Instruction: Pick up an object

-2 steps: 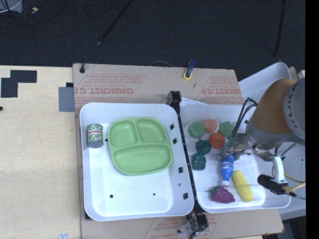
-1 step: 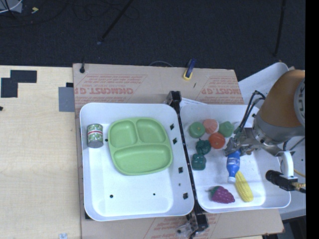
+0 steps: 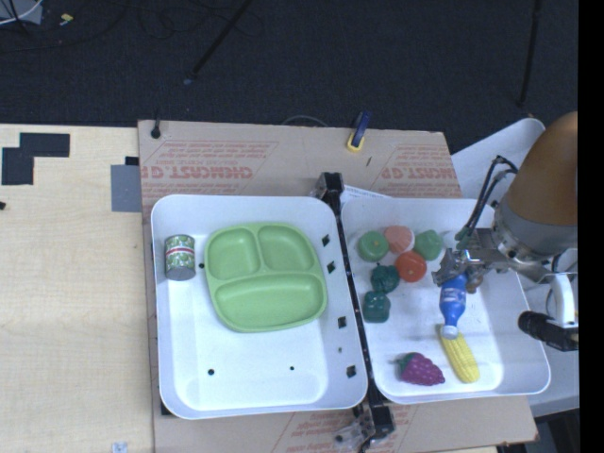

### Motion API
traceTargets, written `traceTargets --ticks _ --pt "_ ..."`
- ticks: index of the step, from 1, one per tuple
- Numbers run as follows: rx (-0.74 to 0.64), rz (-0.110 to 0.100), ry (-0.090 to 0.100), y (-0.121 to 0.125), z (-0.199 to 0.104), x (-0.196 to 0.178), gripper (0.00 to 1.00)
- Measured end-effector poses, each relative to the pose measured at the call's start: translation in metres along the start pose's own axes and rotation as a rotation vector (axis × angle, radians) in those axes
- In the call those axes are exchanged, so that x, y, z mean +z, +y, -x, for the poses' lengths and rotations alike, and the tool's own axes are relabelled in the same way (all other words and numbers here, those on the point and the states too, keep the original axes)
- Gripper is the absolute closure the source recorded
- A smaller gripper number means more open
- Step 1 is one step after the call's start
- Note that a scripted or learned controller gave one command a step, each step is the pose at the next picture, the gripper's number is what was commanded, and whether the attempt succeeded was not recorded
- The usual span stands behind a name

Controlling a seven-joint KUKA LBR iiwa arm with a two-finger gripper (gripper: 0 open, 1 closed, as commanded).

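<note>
While the arm reaches in from the right: its grey body with the orange band [image 3: 555,168] hangs over the right bin's far side.

Hand [image 3: 456,274]: low over the right bin [image 3: 514,376], directly above the top end of the blue bottle; its dark parts overlap the bottle there, and whether the fingers are spread, closed or clamped on the bottle cannot be made out.

Blue bottle [image 3: 453,305]: lying in the right bin, one end under the hand, the lighter capped end pointing down toward the corn.

Corn [image 3: 461,357]: yellow cob just below the bottle's cap, close to touching it, slanted toward the bin's near edge.

Purple grapes [image 3: 421,370]: beside the corn on its left, near the front rim.

Toy cluster: green round piece [image 3: 373,245], pale red piece [image 3: 399,238], green piece [image 3: 429,244] and orange-red tomato [image 3: 411,267] sit together left of the hand; two dark green peppers [image 3: 379,293] lie below them.

Left bin [image 3: 245,385]: holds a green divided plate [image 3: 265,276] and a small can [image 3: 179,256] standing at the plate's left.

Desk [image 3: 66,300]: pale wood, with cardboard [image 3: 283,163] under both bins.
</note>
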State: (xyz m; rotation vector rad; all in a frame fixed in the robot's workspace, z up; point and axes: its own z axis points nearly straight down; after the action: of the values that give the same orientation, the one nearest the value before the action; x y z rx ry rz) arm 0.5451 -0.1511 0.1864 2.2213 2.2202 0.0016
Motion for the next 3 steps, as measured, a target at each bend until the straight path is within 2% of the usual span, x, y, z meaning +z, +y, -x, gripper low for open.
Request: traceTargets --ticks 1,3 --pt "0.0 0.001 0.0 0.001 0.001 -0.044 1.0" --pt "-0.005 -0.003 0.002 0.022 -0.099 -0.054 1.0"
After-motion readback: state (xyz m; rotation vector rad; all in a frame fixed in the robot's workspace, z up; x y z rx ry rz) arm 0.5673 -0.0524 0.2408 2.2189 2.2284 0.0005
